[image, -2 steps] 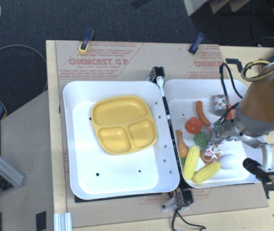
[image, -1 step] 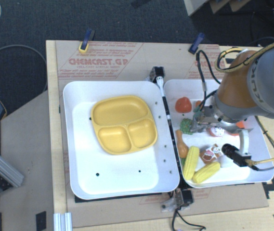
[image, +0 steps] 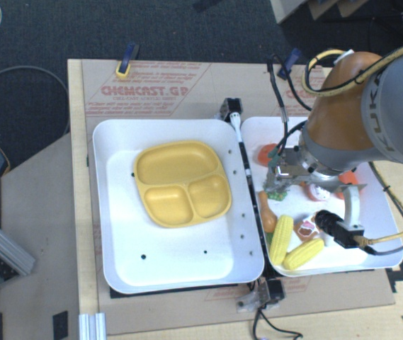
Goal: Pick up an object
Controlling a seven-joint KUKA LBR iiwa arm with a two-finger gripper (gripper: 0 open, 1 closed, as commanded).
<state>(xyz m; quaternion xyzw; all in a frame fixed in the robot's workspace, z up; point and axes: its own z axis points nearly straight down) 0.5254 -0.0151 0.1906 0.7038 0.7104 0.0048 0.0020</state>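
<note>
Nearest the camera, along the front edge of the right bin (image: 392, 264), two toy corn cobs: one (image: 281, 238) standing nearly upright in the view, the other (image: 304, 253) slanting just beside it to the right. Tucked behind them, a small red-and-white piece (image: 307, 227), and against the bin's left wall an orange item (image: 265, 214). Up a little, and here's the gripper (image: 279, 180), low over the left part of that bin above something small and green (image: 277, 195) — whether it's pinching, spread or closed, I cannot tell from this angle. The grey arm with its orange band (image: 339, 112) looms over it. A red-orange piece (image: 268, 154) sits farther back. Over in the left bin (image: 116, 211), a yellow three-compartment plate (image: 181, 183) lies flat, well apart from the gripper.
</note>
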